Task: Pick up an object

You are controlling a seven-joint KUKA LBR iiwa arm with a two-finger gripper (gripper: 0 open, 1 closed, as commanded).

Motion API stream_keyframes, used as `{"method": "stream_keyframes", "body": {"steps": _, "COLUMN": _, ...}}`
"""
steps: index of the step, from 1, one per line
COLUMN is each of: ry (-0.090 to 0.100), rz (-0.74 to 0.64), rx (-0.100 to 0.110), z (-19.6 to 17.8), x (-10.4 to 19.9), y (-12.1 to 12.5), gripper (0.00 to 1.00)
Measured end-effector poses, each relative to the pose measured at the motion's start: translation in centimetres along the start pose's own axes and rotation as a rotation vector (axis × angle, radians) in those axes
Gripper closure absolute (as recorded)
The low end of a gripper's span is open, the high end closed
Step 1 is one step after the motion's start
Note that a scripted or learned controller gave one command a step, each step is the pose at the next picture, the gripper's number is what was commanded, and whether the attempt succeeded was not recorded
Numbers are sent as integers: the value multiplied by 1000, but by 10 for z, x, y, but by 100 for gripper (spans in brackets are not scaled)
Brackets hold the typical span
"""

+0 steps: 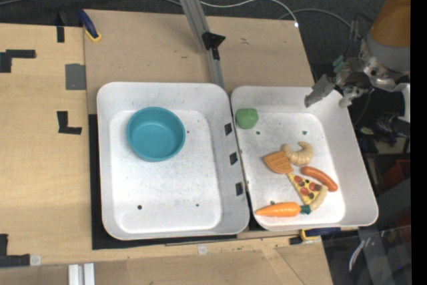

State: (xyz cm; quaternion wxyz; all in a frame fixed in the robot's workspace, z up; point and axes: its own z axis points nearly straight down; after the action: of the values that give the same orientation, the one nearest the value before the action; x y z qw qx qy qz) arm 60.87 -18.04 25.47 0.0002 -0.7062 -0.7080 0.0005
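Carrot (278,210) lies in right bin (353,157); tool (328,91) hovers above its far edge.

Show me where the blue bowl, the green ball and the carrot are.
blue bowl (156,133): camera view, on its inner floor, left bin.
green ball (247,118): camera view, middle of its top, right bin.
carrot (278,210): camera view, middle of its orange body, right bin.

A robotics lab: a plywood bench (167,50) marked with black tape, two white bins (110,143), loose cables (267,7) at twelve o'clock, an aluminium camera pole (190,0), dark carpet.
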Motion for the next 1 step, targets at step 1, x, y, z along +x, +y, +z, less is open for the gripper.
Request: {"method": "stream_keyframes", "body": {"steps": 1, "ry": 0, "rz": 0, "rx": 0, "z": 0, "x": 0, "y": 0, "gripper": 0}}
